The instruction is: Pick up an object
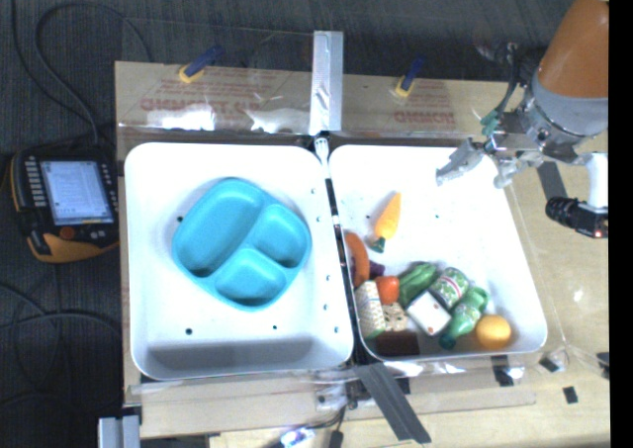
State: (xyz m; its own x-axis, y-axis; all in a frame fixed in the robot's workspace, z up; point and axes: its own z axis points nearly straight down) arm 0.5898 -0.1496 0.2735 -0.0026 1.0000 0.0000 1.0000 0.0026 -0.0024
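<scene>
Orange carrot (389, 216) lying alone in the right bin (435, 228), well apart from the heap of toy food (430, 306) crowded against the near wall. Best candidate for picking up, judging by the free space around it. Hand (477, 161) hovering over the bin's far right corner, fingers spread apart, nothing between them. Should shift toward the carrot, line the fingers across its narrow width, then descend straight and close. Worth avoiding the heap: green bottle (453, 290), orange fruit (493, 330) and white block (428, 313) touching one another, likely to slip or come up together. Also worth staying clear of the divider between the bins, with a red piece (356, 253) lying against it.

White left bin (158, 337) holding a blue divided tray (242, 241). Pale wooden worktop (554, 268) beneath, taped plastic sheet (227, 100) along the far edge with two blue-and-yellow clamps (201, 63). Dark carpet around, cables, and a teach pendant (67, 201) on the floor at the left.
</scene>
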